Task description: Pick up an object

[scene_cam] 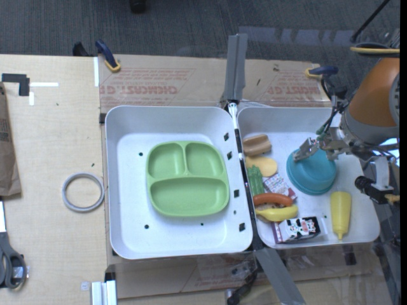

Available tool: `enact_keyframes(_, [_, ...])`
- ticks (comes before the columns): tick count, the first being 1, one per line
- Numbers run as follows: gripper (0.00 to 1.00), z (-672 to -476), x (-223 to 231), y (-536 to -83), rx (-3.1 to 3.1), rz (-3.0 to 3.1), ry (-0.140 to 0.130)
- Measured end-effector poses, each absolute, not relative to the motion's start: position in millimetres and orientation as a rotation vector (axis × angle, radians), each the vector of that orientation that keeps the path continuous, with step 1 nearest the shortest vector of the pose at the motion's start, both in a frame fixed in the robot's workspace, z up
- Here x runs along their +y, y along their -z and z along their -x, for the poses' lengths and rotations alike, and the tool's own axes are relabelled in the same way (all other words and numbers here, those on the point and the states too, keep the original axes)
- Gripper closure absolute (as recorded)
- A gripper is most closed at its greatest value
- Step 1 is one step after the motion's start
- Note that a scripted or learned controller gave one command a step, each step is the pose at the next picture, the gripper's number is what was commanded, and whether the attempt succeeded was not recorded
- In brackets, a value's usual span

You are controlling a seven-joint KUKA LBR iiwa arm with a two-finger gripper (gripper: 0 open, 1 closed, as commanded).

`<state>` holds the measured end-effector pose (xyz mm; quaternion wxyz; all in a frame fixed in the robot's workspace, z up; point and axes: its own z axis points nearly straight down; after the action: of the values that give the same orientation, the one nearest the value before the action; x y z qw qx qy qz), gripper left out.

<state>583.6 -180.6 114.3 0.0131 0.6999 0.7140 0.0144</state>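
My gripper (311,149) hangs at the upper rim of the blue bowl (311,172) in the right bin (289,116); how far it is open I cannot tell. The bowl lies just below it, the upright yellow bottle (341,213) just beyond the bowl's lower right.

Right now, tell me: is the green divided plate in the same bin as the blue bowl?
No. The green plate lies in the left bin; the blue bowl sits in the right bin.
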Motion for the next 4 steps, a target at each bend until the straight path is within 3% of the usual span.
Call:
enact_keyframes(1, [0.0, -601.9, -181, -114, 2.166, -2.242, -0.046])
enact_keyframes(2, [0.0, -637.9, -210, -97, 2.265, -2.168, -0.017])
enact_keyframes(3, [0.0, -659.5, -171, -117, 2.409, -2.011, 0.001])
enact_keyframes(4, [0.0, -589.1, -150, -94, 2.424, -1.993, -0.001])
